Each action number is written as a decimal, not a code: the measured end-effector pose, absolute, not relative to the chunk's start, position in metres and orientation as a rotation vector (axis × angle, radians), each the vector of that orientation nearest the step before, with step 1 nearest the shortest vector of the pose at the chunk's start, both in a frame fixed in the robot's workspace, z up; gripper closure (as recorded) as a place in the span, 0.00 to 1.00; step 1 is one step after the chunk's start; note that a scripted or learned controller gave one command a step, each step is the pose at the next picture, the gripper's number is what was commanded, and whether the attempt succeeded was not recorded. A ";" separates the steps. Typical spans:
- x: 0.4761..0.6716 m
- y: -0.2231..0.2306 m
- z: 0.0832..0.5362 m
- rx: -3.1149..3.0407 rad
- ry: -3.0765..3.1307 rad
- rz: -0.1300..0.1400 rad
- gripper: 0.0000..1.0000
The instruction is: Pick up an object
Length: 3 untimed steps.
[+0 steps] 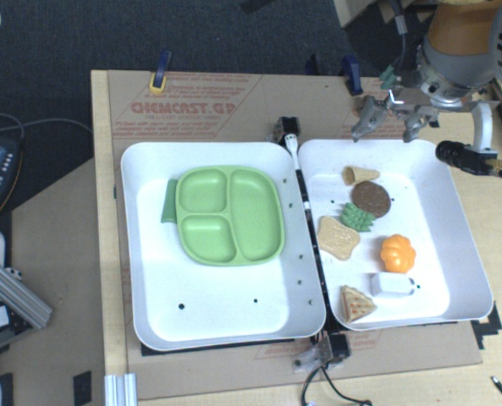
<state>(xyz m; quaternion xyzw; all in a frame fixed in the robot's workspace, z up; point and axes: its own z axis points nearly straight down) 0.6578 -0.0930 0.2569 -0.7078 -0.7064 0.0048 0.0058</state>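
Nearest the camera in the right bin [466, 252] lie a tan wedge [357, 303] and, just beside it, a small white block [393, 285]. A little farther in sits an orange pumpkin-shaped toy [397, 253], with a pale bread-slice piece [338, 238] to its left near the bin's inner wall. Beyond those, a green leafy piece [358, 218] touches a round brown patty [371, 198], and a small tan cone-like piece [361, 174] lies just past the patty. The left bin [149, 303] holds a green divided plate [230, 214]. Farthest back, the gripper [392, 125] hangs above the right bin's far rim, its two fingers spread apart with nothing between them, well apart from every object. Nothing is picked yet, so the step in hand is choosing and approaching a target. The pumpkin looks the best choice: it stands clear of its neighbours and rises tall enough for the fingers to close around. The arm should travel over the bin, centre the spread fingers on it, then descend straight down, avoiding the crowded patty and leaf pair.
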 end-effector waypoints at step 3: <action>0.656 -0.099 0.172 -2.219 -2.216 0.007 0.00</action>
